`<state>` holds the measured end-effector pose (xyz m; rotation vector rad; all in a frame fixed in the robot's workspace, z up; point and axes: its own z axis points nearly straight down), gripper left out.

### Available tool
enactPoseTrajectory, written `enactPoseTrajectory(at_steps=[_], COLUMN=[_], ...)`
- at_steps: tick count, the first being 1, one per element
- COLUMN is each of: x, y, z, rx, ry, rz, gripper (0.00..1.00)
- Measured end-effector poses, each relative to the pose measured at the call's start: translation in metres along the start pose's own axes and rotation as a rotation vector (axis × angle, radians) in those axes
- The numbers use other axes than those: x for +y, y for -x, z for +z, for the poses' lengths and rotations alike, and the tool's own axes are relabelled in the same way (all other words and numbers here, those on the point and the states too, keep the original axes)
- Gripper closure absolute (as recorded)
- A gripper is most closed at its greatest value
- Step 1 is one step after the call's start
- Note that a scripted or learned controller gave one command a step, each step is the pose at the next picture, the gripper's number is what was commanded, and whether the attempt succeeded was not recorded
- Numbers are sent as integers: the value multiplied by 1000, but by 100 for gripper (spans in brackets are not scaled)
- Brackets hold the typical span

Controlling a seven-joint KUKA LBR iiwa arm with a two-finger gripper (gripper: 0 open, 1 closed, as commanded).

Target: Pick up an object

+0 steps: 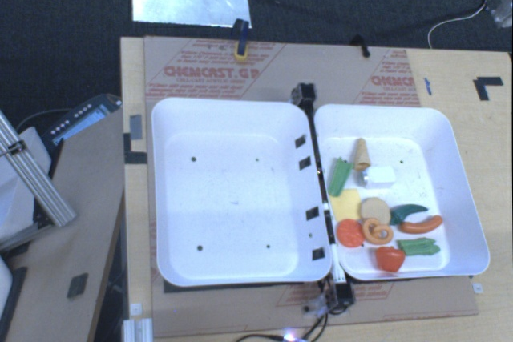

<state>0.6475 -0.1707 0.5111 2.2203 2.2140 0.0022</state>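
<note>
Toy food sits bunched in the right bin (457, 172), sausage (420, 225) lying long axis near left-right at the cluster's right edge, closest to the arm's entry side; tool state: can't tell.

Small toy foods (377, 208) clustered flat in the right white bin (457, 164).
</note>
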Motion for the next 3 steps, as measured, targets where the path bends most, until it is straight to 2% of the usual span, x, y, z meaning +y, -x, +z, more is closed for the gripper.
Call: enactPoseTrajectory(at_steps=[1,2,3], x=[21,-13,22], y=[37,6,3], z=[-26,162,6], rx=[-1,8,-2], ry=[1,-20,15], rz=[-1,-3,-10], gripper=[100,100,100])
